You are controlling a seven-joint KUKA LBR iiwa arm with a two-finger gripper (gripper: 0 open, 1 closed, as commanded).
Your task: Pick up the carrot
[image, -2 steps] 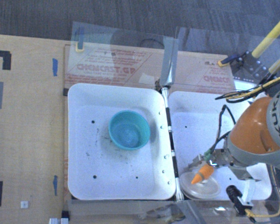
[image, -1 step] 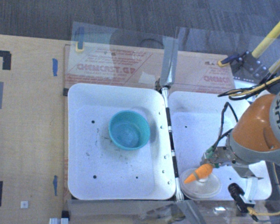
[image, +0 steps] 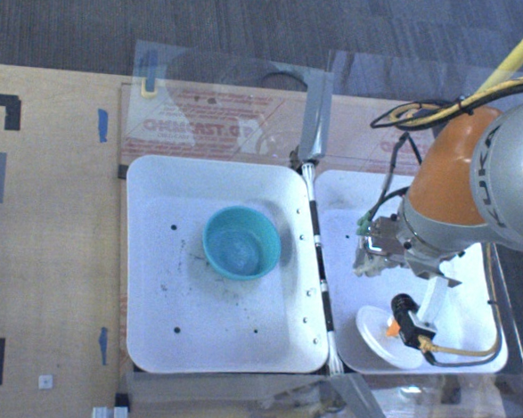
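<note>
**A:** Any writing you can read?

**B:** Dark letters run up the grey link of the arm (image: 514, 168), beside its orange band. They look like "KUKA". A clear panel (image: 214, 124) behind the left bin carries red print, but it reads backwards and is too faint to make out.

**A:** And the carrot?

**B:** The carrot (image: 392, 328) shows as a small, bright orange bit. Robot hardware hides most of it, so I can't tell its shape. It sits over the white plate (image: 370, 336) at the near end of the right bin (image: 340, 209). Whether it touches the plate I can't tell.

**A:** What's in the containers?

**B:** The left bin (image: 150, 267) holds a teal bowl (image: 241, 242), upright and near the middle, with a few dark specks on the bin floor around it. The right bin holds the plate with the carrot. Both bins touch along their shared wall on a pale wooden counter (image: 44, 260) marked with blue and black tape.

**A:** The end effector?

**B:** The end effector (image: 372, 256) hangs over the right bin, near its left wall. It is farther back than the plate and apart from the carrot. I can't tell whether it is released or clenched.
</note>
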